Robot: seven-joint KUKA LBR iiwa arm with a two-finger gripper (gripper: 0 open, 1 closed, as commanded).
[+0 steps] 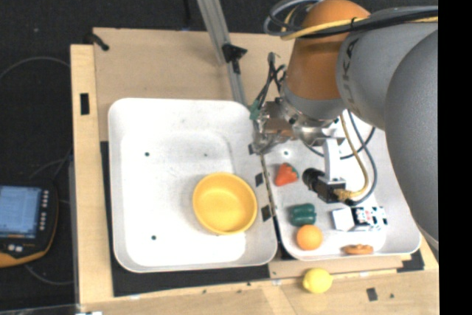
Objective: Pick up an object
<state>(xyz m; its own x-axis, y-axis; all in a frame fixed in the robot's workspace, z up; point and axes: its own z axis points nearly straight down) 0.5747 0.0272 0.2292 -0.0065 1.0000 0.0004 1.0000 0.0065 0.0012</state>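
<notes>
While the big grey arm with its orange band reaches in from the right, the camera view looks down on two white bins side by side. The gripper hangs over the near-left part of the right bin, close to the wall between the bins. I cannot tell how it is set, because the wrist hides it from above. Nothing can be seen in its grip.

The left bin has a yellow bowl in it. The bowl sits open side up, near the wall it shares with the right bin.

The right bin has small things in it. A red-orange piece lies just below the gripper and is the closest thing to it. A dark green block lies below that, and an orange ball sits just under the block. A small white box and a flat orange thing lie near the bin's lower edge. A yellow ball sits outside the bins on the bench.

The red-orange piece looks like the easiest pick. It is probably light and hard, maybe a plastic toy. It seems to have slanted sides, so it could slip out. A grip low across its widest part should hold best. The balls may roll away when touched.
</notes>
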